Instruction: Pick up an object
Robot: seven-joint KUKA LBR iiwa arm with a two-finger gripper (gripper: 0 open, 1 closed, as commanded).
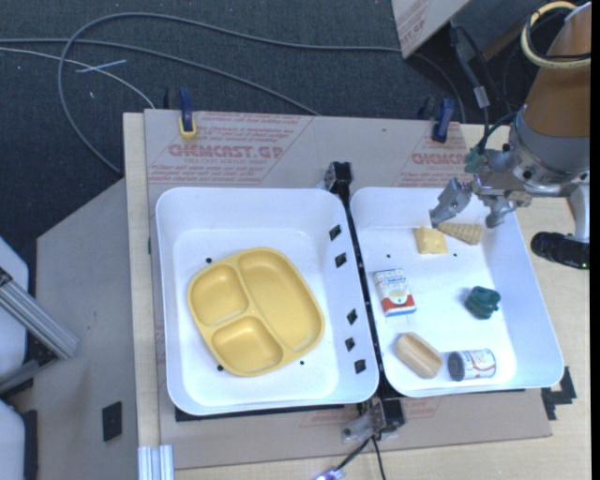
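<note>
A brown board (281,141) printed with red lettering covers the bench, held by blue clamps (187,114) at its upper edge; behind it, across the top of the frame, lies dark carpet with a thin grey cable (94,56) looping over it, and a cardboard box corner (422,23) sits at upper centre-right.

Two shallow white bins rest side by side on the board, meeting at a black divider (349,272) near the frame's centre. The left bin (173,281) holds a yellow sectioned tray (255,311) lying flat in its middle, with bare white floor all around it. The right bin (534,337) has open floor through its centre and upper left.

In the right bin: a pale yellow wedge (431,242) near the top, and just right of it a ridged yellow piece (461,232). Below sits a small red-and-white carton (395,291), a dark green object (484,302) toward the right wall, a tan roll (418,355) near the lower edge, and a small can (472,364) lying on its side just beside the roll.

The gripper (473,208) hangs over the bin's upper right corner, fingers spread wide, straddling the space just above the ridged yellow piece; nothing is pinched between them. Whether the tips touch that piece cannot be told
</note>
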